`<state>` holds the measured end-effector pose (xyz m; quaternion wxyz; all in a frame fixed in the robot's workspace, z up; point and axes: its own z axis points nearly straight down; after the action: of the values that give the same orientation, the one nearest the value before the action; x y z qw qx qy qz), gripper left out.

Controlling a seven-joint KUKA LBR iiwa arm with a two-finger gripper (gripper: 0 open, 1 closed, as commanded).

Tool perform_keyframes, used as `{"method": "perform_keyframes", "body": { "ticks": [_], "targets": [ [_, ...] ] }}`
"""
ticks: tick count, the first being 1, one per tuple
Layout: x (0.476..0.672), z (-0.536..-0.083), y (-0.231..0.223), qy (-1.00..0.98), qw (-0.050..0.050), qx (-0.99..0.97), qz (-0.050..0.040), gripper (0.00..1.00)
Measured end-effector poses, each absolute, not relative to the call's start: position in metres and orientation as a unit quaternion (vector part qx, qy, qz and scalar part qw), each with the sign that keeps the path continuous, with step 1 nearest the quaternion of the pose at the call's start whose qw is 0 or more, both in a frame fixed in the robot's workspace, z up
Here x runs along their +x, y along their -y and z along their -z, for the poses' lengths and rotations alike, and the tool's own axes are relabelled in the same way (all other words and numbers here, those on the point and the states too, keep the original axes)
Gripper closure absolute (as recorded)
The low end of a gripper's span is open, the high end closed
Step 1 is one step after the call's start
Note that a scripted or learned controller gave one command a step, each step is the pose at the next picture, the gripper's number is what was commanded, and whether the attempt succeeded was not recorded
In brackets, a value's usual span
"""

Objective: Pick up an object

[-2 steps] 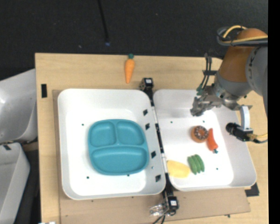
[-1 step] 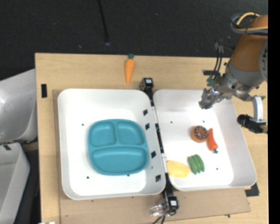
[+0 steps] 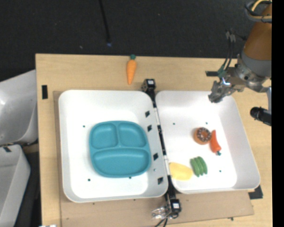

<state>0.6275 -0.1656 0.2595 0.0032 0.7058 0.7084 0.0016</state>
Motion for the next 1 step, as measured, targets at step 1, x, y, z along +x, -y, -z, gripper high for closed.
{"method": "perform_keyframes", "body": {
  "ticks": [1],
  "targets": [
    [0.6207,-0.2477,0.1171,-0.709,0.000,0.705,0.0000,1.00]
  ]
}}
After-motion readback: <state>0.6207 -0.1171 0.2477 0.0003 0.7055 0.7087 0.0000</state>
